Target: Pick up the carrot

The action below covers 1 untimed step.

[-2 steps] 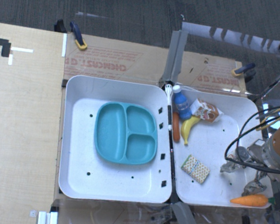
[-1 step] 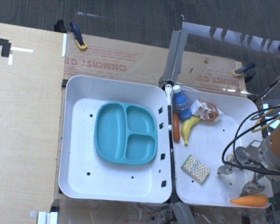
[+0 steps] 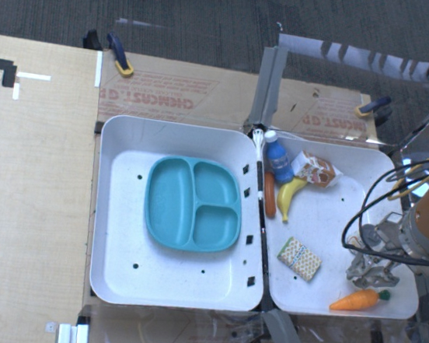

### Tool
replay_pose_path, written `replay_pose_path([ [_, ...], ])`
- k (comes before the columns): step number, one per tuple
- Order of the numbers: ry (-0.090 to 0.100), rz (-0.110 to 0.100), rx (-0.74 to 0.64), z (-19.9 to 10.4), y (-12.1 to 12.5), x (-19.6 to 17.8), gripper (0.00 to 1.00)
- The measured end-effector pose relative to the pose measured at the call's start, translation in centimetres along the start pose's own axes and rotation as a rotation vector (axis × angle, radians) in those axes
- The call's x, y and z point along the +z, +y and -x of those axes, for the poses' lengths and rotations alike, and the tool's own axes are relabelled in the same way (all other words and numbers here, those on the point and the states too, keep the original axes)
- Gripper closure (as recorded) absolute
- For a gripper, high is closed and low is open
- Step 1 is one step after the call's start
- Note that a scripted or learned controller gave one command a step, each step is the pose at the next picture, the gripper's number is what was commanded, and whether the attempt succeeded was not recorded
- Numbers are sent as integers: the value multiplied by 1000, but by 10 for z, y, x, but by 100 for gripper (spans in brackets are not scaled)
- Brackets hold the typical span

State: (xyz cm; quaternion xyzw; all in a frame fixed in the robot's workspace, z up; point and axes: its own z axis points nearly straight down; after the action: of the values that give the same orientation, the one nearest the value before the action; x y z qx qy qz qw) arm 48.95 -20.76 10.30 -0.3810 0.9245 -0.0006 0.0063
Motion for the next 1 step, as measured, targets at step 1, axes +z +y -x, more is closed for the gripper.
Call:
replay_pose_path([
  [1, -21, -7, -13, 13, 2, -3, 0],
])
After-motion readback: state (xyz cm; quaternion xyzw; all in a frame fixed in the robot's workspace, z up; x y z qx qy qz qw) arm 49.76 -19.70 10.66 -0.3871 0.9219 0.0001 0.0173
